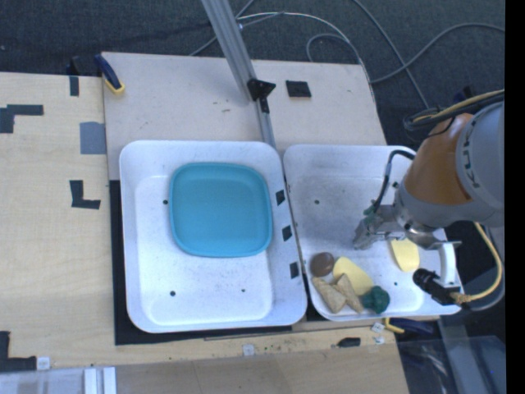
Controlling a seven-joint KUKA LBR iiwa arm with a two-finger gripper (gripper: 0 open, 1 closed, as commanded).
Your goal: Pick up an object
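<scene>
Nearest the camera, along the right bin's (328, 171) front edge, lies a small heap: a brown round piece (321, 263), a yellow piece (353, 272), two tan wedges (335, 294) and a green lump (377, 300), all touching or just beside one another. Another pale yellow piece (405, 254) lies a little to their right, near the arm (447, 175). That arm reaches in from the right, and its pincer (366, 233) hangs low over the bin floor, just above the heap; whether it is open or closed I cannot tell. Left bin (148, 220) holds a blue plate (220, 209). Both bins sit on the tabletop (49, 220).
</scene>
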